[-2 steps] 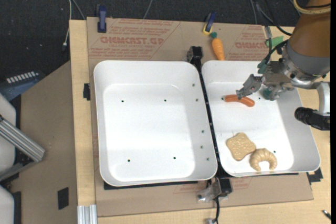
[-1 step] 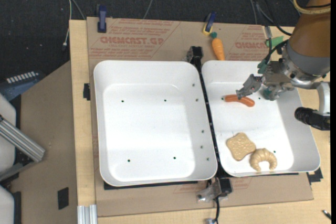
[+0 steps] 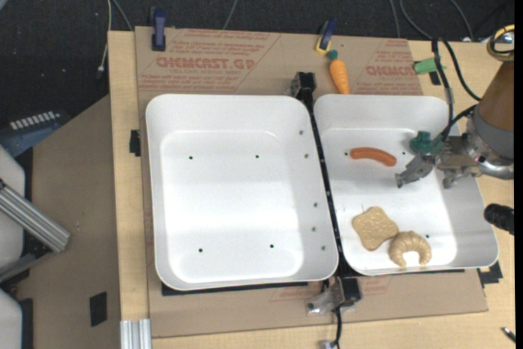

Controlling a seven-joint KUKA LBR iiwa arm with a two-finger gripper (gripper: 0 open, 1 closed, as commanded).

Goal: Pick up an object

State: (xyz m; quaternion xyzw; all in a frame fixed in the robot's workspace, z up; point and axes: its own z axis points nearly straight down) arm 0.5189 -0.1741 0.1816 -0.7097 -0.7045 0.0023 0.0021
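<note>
Seen from above, the gripper [image 3: 425, 172] hangs over the right bin [image 3: 359, 114], fingers apart and holding nothing, just beside the sausage [image 3: 373, 155], with cracker [image 3: 374, 227] and croissant [image 3: 410, 248] nearer; no pickup made yet.

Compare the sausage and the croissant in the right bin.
The sausage is red-orange, slim and nearly straight; the croissant is pale tan, plump and curled into an arch. The sausage lies mid-bin, just left of the gripper; the croissant sits near the front edge beside a cracker. Both rest in the right bin, ungrasped.
</note>
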